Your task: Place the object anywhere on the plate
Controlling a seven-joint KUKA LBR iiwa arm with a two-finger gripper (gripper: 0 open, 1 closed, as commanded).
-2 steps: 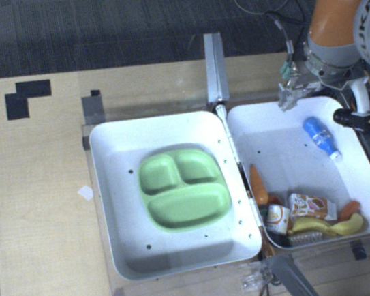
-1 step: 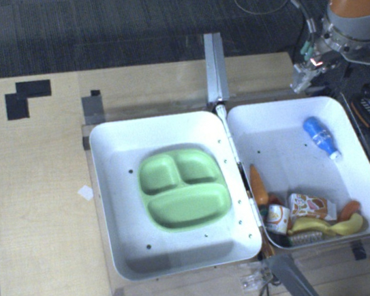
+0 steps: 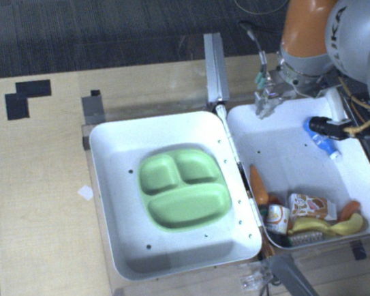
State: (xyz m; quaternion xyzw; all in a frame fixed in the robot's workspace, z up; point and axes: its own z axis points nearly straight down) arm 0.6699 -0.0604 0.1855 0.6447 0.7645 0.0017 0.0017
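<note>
Taking the green plate (image 3: 183,187) as the landmark: it lies flat in the middle of the left bin (image 3: 123,243), three compartments up and all of them bare, so nothing has been delivered yet.

Nearest the camera, to the plate's right and slightly below it, the candidates are heaped along the near edge of the right bin (image 3: 287,142): a banana (image 3: 328,227), a small printed carton (image 3: 311,206) leaning over it, a round cup-like item (image 3: 276,218) and a reddish sausage-shaped piece (image 3: 350,208). An orange carrot-like piece (image 3: 258,188) lies against the wall shared by the two bins, just right of the plate. They probably crowd there because the bin floor lets loose things slide into the corner.

Farther off, up and to the plate's right, a blue item (image 3: 323,140) lies by the bin's right wall, beside a black part of the arm.

Farthest, above the far rim of the right bin, the gripper (image 3: 267,100) hangs with nothing between its fingers; whether they stand apart or together I cannot tell. Which object is meant is not evident, and none sits on the plate
</note>
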